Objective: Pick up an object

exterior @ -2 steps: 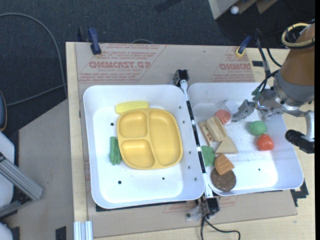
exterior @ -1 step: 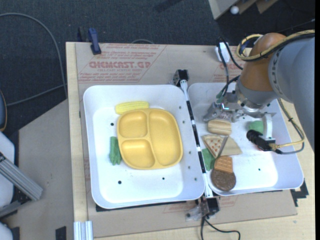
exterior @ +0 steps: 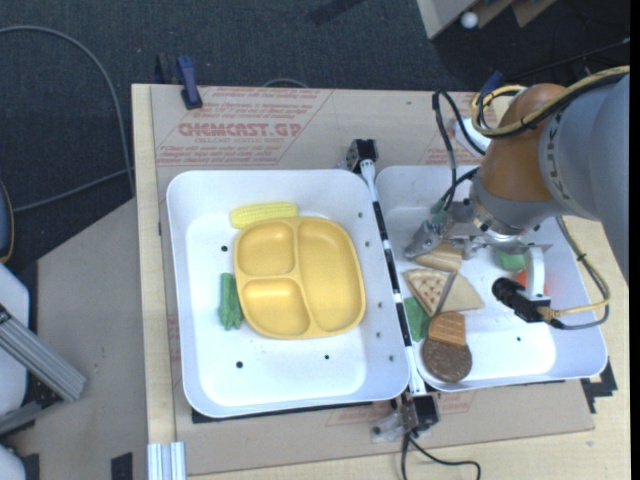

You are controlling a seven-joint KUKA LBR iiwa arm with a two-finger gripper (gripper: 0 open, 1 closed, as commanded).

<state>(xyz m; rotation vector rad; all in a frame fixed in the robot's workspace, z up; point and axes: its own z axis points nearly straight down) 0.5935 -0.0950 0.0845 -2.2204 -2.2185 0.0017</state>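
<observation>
In the right bin (exterior: 570, 353), the gripper (exterior: 443, 236) is lowered among a cluster of toy food, the grey arm (exterior: 585, 138) with its orange band (exterior: 515, 158) reaching in from the right. Whether anything sits between the fingers cannot be told; they are dark, small and partly hidden by the wrist. Directly beneath and touching the gripper's tip region lies a pale bread piece (exterior: 438, 261). Just below it rests a tan waffle wedge (exterior: 428, 288), overlapping a beige triangular slice (exterior: 462, 294). Nearer the front wall sits a brown block (exterior: 448, 328) above a dark round cookie (exterior: 446, 360). A green piece (exterior: 513, 262) lies to the right of the gripper, partly under the arm. A green strip (exterior: 412, 318) lies against the bin's left wall. In the left bin (exterior: 290, 383), a yellow divided plate (exterior: 298, 276) lies centrally, with a corn cob (exterior: 265, 213) touching its far edge and a green pod (exterior: 230, 301) just beside its left edge.
</observation>
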